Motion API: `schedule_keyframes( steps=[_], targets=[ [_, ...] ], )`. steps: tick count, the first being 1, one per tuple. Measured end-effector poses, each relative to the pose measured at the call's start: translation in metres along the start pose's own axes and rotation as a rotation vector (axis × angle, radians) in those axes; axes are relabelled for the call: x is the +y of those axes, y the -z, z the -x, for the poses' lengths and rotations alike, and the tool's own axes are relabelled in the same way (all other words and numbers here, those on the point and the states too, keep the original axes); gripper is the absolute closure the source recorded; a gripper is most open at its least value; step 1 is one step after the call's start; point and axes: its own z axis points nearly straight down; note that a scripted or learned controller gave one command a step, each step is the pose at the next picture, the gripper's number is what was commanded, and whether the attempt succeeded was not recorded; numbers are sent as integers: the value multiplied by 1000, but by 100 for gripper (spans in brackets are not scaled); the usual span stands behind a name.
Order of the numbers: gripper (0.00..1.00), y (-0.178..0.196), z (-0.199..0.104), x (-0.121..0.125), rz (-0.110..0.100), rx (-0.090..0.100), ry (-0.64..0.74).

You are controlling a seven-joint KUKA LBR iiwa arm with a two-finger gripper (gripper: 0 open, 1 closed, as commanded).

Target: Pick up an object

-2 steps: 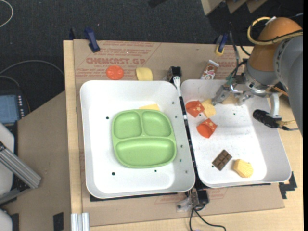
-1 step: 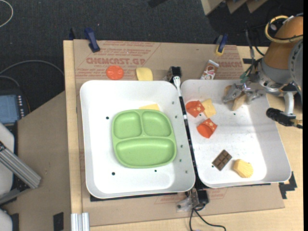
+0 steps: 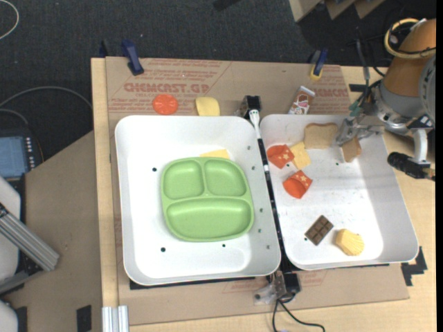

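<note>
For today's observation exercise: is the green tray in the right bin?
No, the green tray lies in the left bin; the right bin holds small food pieces.

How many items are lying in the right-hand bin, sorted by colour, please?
Red: 2, a red piece and a red cup-shaped piece
Yellow: 2, a yellow cube and a yellow ridged piece
Brown or tan: 3, a toast slice, a brown chocolate bar and a small tan piece at the gripper
Total: 7
</note>
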Motion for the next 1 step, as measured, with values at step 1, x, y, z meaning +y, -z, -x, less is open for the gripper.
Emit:
schedule_keyframes(
  steps=[1],
  targets=[
    [100,79,-37,-58,-3,-2,-6]
  ],
)
